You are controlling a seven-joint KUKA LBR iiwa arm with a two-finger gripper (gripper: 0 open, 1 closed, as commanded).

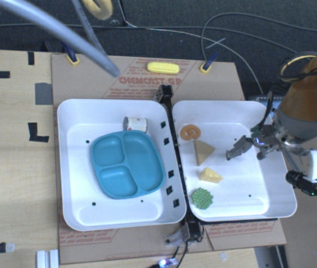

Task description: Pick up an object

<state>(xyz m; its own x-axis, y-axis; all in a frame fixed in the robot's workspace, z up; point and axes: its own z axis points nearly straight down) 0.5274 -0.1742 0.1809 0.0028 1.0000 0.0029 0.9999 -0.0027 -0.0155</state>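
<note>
Cardboard sheet (pixel 147 77) on your wooden bench (pixel 13 149), two white bins (pixel 69 116), dark floor beyond, gripper (pixel 246 148) at 3 o'clock in right bin (pixel 270 200), fingers spread, holding nothing, cheese wedge (pixel 203 151) near centre, tip toward 12, long axis 12–6.

Both bins are plain white: the left bin (pixel 74 149) carries a sky-blue divided tray (pixel 127 164), the right bin (pixel 259 194) holds an orange-brown ring (pixel 190 132), a tan wedge (pixel 204 151), a pale yellow chunk (pixel 211 176) and a bumpy green ball (pixel 202 197). At twelve o'clock a yellow corn cob (pixel 162 68) lies on brown cardboard (pixel 91 82) printed in red lettering. The counter (pixel 13 149) is light wood with black marks. The end effector (pixel 247 147) is dark grey.
</note>
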